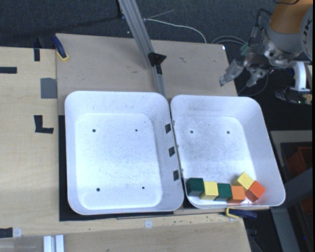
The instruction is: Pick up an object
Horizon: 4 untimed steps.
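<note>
Looking down at the right bin, I see the blocks packed along its lower edge near the lower right corner: a dark green block, a yellow block, a second green block and an orange block sit touching one another in a row whose long axis runs left to right across the frame, dipping slightly toward the right. Just beyond that row, another yellow block and an orange-red block sit turned at an angle, corners pointing up and down the frame, close against the bin's lower right wall. The left bin lies beside it, their rims touching at the middle. My gripper hangs in the upper right of the frame, above the bare surface just past the right bin's upper rim, well apart from the blocks. Its two fingers look spread apart, with nothing between them and touching nothing I can make out.
</note>
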Tool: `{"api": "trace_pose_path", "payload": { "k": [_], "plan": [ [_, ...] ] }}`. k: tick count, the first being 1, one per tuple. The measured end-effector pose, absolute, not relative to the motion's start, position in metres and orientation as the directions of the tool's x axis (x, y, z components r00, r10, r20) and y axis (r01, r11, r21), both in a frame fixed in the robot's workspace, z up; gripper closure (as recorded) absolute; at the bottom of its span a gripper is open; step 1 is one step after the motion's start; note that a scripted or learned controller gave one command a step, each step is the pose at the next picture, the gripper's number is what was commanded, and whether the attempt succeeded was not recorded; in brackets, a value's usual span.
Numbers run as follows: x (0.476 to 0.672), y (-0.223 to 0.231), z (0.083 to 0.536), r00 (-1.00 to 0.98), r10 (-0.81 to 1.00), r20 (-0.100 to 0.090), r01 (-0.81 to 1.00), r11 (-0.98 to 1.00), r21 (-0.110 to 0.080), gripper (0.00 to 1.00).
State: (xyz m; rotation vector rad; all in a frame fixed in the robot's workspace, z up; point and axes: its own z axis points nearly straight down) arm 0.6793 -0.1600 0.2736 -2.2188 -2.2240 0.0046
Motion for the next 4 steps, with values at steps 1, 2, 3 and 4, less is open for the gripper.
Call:
{"api": "trace_pose_path", "payload": {
  "k": [1,2,3,4],
  "plan": [
    [0.681,-0.109,0.214,-0.005,1.0,0.001,1.0,0.005,-0.006,0.0],
    [0.557,-0.126,0.191,0.002,1.0,0.0,1.0,-0.002,-0.007,0.0],
    [0.571,-0.177,0.128,0.003,1.0,-0.002,1.0,-0.003,-0.007,0.0],
    [0.573,-0.169,0.089,0.0,1.0,0.0,1.0,0.0,-0.006,0.0]
  ]
}}
